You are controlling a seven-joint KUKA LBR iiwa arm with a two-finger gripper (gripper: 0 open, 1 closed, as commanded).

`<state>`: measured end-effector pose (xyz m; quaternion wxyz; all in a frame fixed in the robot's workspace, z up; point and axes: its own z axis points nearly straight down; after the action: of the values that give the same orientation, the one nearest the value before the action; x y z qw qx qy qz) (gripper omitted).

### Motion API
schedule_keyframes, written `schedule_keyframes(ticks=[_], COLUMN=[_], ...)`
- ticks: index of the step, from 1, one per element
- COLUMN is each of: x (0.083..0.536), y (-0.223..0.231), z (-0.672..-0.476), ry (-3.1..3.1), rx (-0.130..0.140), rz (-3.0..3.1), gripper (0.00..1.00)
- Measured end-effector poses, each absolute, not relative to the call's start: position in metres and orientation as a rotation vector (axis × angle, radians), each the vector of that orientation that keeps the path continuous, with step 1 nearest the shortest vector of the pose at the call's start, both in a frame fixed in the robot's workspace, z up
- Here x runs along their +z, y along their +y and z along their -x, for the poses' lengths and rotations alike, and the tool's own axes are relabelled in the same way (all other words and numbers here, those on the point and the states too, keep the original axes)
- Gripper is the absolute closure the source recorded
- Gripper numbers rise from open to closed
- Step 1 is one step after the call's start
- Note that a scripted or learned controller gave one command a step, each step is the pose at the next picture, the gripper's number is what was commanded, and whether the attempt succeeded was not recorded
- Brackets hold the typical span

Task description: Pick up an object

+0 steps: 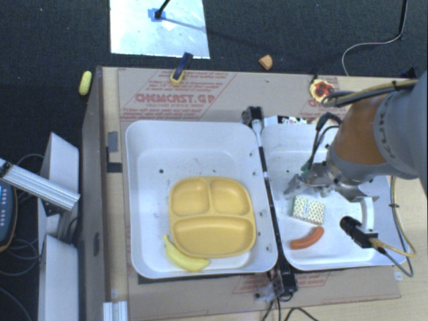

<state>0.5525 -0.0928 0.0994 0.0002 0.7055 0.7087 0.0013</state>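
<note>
Yellow tray [212, 216], yellow banana [184, 257], orange sausage [307, 238], speckled packet [308, 209].

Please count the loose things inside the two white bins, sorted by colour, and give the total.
Yellow: 2, the divided plate and the banana.
Orange-red: 1, the sausage.
White with green pattern: 1, the small packet.
Total: 4.

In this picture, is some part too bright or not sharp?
In the camera view, the silvery reflective sheet on the dark floor glares nearly white; the two shallow white bins are evenly lit with faint shadows; the metal gripper looks slightly soft.
</note>
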Motion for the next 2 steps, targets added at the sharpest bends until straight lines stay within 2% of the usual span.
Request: schedule_keyframes(ticks=[1, 2], x=[0.084, 0.107], y=[-0.130, -0.139], z=[-0.497, -0.615], ry=[2.221, 2.223], rx=[-0.001, 0.004], rz=[-2.220, -2.214], gripper=[0.00, 0.00])
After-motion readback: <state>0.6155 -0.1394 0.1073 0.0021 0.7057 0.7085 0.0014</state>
